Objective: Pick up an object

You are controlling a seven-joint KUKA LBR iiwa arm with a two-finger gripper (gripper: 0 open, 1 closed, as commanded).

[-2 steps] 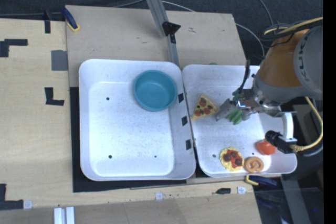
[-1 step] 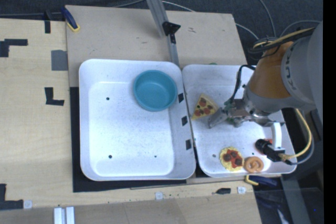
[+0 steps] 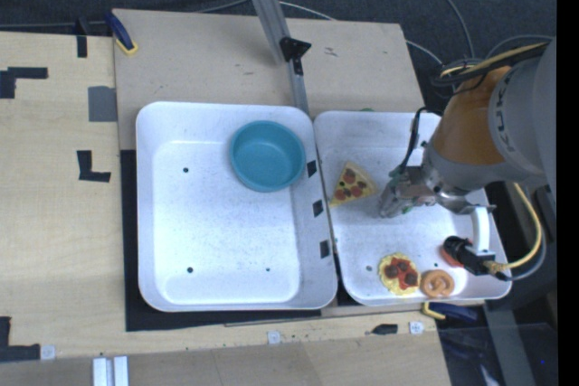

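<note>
The tool (image 3: pixel 391 205) hangs low over the right bin (image 3: pixel 362 133), its tip close to the bin floor — whether it is wide or narrow I cannot tell. The nearest thing is the pizza slice (image 3: pixel 351 183), lying just to the tool's left and a little farther from the camera, pointed end toward the upper left. A round pizza (image 3: pixel 399 273) and a pretzel-like ring (image 3: pixel 437 283) lie nearer the front rim; a blue bowl (image 3: pixel 267 155) sits in the left bin (image 3: pixel 172 221).

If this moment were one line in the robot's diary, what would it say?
stage: reaching | end effector: low in right bin, beside pizza slice | grasp: none seen | left bin: blue bowl
</note>
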